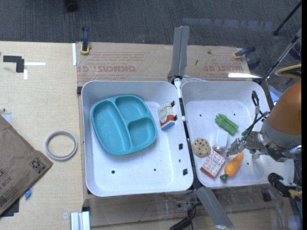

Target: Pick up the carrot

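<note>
From above, the camera looks down on two shallow white bins side by side, the left white bin (96,176) and the right white bin (211,92). In the left one sits a light blue plastic plate with three sections (124,123) and, near the wall between the bins, a small white and orange carton (166,115). In the right one there is a bunch of green bean pods (226,123), a round brown cookie with dark chips (201,147), a flat red and white packet (213,165) and the small orange carrot with a green top (232,166), which lies near the front of that bin, touching or just beside the packet. The grey robot arm with the orange band (288,114) comes in from the right, and its metal two-finger claw (233,147) sits right above the fat end of the carrot. I cannot tell how wide the claw is, and nothing can be seen caught in it (the carrot looks like it is lying flat on the bin floor). So I think this is the reaching step, just before the grab. Next the claw needs to go down around the carrot, miss the packet, squeeze, and lift
</note>
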{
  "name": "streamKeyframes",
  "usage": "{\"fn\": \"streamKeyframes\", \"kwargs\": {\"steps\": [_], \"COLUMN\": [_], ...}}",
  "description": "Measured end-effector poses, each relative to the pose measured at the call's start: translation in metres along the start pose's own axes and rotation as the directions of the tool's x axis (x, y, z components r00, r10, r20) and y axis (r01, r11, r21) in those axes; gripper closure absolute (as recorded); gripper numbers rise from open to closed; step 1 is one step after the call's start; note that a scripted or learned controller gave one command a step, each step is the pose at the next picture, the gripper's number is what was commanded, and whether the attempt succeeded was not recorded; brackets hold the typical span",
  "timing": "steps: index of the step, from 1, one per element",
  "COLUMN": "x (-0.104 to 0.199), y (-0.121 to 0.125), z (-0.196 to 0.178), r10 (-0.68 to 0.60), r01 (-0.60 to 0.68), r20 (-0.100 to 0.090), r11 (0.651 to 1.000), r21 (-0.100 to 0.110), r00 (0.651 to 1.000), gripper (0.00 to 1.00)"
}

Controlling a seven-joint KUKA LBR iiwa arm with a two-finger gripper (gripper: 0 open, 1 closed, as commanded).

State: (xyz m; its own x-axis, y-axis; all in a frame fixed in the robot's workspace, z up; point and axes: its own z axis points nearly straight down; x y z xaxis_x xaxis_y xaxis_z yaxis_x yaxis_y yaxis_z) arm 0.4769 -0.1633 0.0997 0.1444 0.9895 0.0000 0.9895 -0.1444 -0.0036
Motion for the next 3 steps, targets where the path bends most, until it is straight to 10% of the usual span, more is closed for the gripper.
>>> {"fn": "streamKeyframes", "kwargs": {"steps": [1, 2, 3], "x": [-0.003, -0.003, 0.095], "y": [0.000, 0.002, 0.027], "z": [0.009, -0.001, -0.127], "r10": [-0.012, -0.012, 0.021], "r01": [0.012, 0.012, -0.021], "r20": [0.000, 0.000, 0.002], "r11": [1.000, 1.000, 1.000], "r21": [-0.001, -0.006, -0.002], "r00": [1.000, 1.000, 1.000], "gripper": [0.00, 1.00, 1.00]}}
